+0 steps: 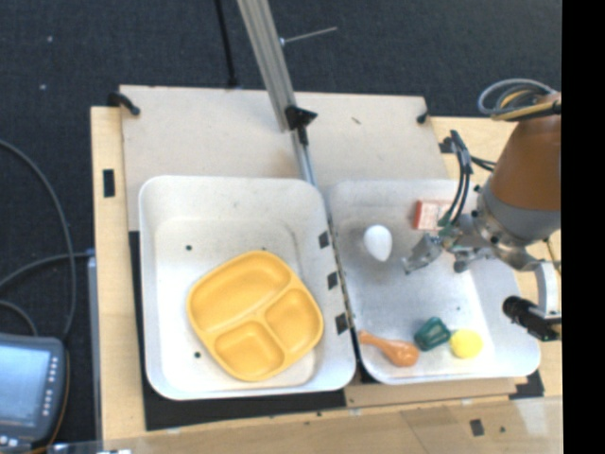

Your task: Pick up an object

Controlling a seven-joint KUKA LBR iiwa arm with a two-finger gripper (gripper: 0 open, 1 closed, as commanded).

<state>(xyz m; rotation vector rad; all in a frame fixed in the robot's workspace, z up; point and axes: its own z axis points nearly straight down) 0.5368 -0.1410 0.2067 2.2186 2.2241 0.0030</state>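
Observation:
The right bin holds several small things. A white egg-shaped object lies near its left side, and a small red and white box sits at the back. Along the front edge are an orange spoon-like piece, a dark green block and a yellow ball. My gripper hangs over the middle of this bin, just right of the white object and in front of the box. It is open, with nothing between its fingers.
A yellow divided plate lies in the left bin. A slanted metal post rises from the back of the bench to the rim between the bins. The arm's orange and grey body overhangs the right bin's far right corner.

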